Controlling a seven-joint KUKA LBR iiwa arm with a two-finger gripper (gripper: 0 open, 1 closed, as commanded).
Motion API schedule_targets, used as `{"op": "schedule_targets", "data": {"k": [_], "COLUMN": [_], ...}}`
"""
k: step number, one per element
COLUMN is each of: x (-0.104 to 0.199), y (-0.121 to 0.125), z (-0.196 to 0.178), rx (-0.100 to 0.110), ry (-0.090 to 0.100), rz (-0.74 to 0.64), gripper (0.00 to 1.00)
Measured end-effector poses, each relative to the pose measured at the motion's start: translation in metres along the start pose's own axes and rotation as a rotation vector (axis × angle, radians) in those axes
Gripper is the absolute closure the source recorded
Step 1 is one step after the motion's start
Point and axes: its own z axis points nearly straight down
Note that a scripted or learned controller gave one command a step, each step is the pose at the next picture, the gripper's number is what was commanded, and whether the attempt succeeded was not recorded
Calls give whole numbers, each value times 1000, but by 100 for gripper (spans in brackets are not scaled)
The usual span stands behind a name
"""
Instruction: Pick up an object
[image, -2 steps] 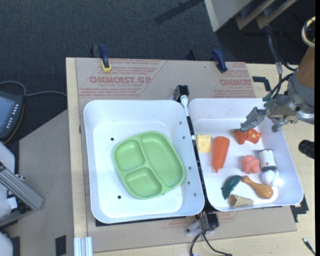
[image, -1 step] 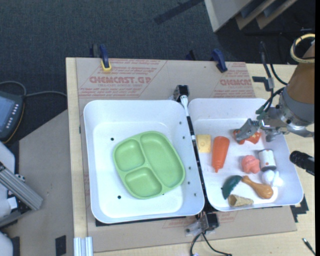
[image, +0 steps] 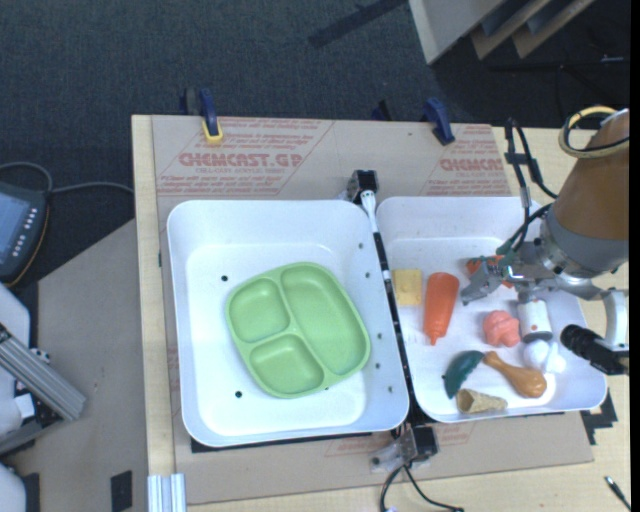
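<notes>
The right bin (image: 455, 215) holds several small items: an orange carrot (image: 439, 305), a yellow block (image: 407, 286), a pink lump (image: 501, 327), a white bottle (image: 535, 322), a brown drumstick (image: 518, 374), a dark green piece (image: 461, 368) and a tan cone (image: 481, 402). My gripper (image: 484, 277) hangs low over the bin's middle, just right of the carrot's top and above the pink lump. Nothing visible sits in it. The grey and orange arm (image: 590, 215) comes in from the right.
The left bin (image: 200, 250) carries a green divided plate (image: 296, 328). Both bins rest on a cardboard sheet (image: 250, 150) held by clamps (image: 209, 115) at the back. A black clip (image: 364, 186) sits between the bins' rims.
</notes>
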Motion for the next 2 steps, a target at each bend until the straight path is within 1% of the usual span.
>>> {"op": "schedule_targets", "data": {"k": [1,2], "x": [9,5], "y": [-5,0], "z": [49,67], "rx": [-4,-25], "ry": [0,-8], "rz": [-2,0], "gripper": [0,0]}}
